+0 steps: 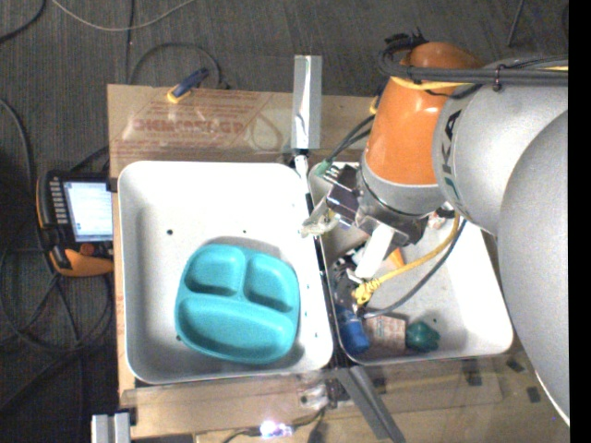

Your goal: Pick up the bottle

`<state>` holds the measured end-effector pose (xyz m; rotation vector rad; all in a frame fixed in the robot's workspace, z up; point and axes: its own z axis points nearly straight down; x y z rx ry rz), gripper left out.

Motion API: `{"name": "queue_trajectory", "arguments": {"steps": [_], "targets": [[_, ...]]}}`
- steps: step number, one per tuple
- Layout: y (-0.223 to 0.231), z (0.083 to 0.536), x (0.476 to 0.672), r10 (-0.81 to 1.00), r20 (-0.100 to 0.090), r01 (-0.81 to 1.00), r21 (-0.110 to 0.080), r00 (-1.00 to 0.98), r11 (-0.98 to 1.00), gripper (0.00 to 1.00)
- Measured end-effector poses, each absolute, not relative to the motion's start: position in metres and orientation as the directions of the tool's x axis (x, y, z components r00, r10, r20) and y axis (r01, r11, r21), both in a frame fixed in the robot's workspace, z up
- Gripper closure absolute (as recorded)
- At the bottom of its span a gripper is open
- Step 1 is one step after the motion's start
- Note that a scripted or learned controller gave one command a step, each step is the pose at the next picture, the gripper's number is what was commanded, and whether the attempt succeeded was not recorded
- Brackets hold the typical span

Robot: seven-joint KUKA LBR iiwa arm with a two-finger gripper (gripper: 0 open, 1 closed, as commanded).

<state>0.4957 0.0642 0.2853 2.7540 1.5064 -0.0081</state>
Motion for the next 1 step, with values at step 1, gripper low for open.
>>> {"name": "queue_trajectory", "arguments": {"steps": [1], "targets": [[0.1805,0.2344,0.4824,0.858,-0.007,0.858,-0.004,0.513,-0.513,0.00]]}}
